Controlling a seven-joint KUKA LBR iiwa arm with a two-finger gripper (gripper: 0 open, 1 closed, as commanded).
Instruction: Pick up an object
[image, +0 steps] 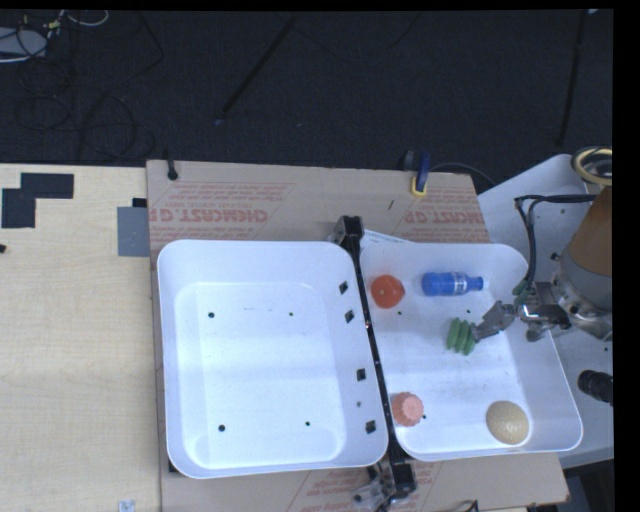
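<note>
The right bin (545, 400) holds several small objects. A green ribbed piece (461, 336) lies near its middle. My gripper (492, 322) reaches in low from the right edge, its tip right beside the green piece's upper right side; nothing is visibly held. A blue bottle (451, 284) lies on its side just above the green piece. An orange-red ball (387, 291) sits at the bin's upper left. A salmon round object (406, 408) rests at the lower left and a beige ball (508, 421) at the lower right.
The left bin (175, 300) stands beside the right one, joined by a black divider strip (365, 340) with clips. Both rest on a cardboard sheet (300, 200). Cables and the arm's body (590, 270) crowd the right side.
</note>
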